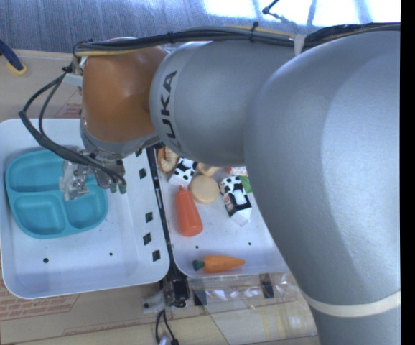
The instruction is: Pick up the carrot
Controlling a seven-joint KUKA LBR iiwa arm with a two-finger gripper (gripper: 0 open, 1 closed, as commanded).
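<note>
nearest the camera, the carrot (220, 263) lies flat at the front of the right bin (261, 241), green end pointing left, nothing touching it. just behind it sits an orange bottle (187, 213), then a cluster of small toys. over in the left bin (85, 268), the gripper (92, 178) hangs above a blue divided tray (49, 192), well apart from the carrot. whether the pincer is spread or pressed together, he cannot tell. the pick looks wholly undone: approach, grasp and lift are all left.
</note>
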